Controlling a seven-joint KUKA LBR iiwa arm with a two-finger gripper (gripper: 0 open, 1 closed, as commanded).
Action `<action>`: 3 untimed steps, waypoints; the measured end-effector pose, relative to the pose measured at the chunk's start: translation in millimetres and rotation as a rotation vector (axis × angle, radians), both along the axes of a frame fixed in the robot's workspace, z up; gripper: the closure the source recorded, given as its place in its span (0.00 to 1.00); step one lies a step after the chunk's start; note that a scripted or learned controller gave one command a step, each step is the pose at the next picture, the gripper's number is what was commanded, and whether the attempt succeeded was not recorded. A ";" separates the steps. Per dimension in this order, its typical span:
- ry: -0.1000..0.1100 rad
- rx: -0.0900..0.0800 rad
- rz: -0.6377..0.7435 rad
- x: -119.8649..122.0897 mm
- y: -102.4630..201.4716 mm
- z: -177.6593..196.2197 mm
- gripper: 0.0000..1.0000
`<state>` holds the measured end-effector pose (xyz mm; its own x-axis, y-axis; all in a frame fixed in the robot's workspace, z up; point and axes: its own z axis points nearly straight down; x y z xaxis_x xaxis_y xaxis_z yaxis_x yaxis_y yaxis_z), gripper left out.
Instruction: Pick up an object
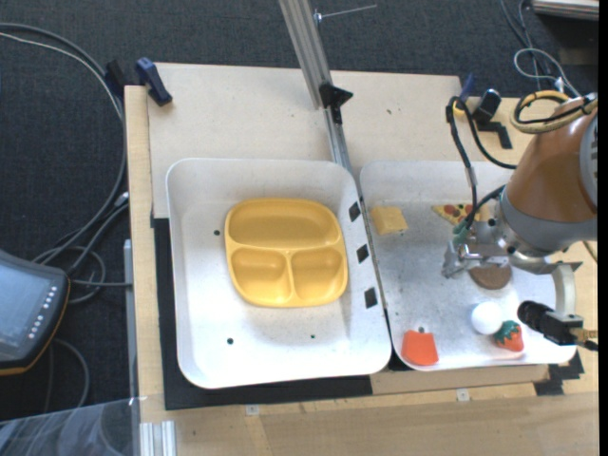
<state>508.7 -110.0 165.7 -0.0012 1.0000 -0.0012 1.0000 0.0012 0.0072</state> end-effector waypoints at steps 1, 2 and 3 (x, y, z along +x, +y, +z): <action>-0.001 0.000 0.001 -2.2 2.6 63.1 1.00; 0.004 0.001 0.001 -1.3 2.9 67.4 1.00; 0.005 0.003 0.006 15.6 54.4 74.9 1.00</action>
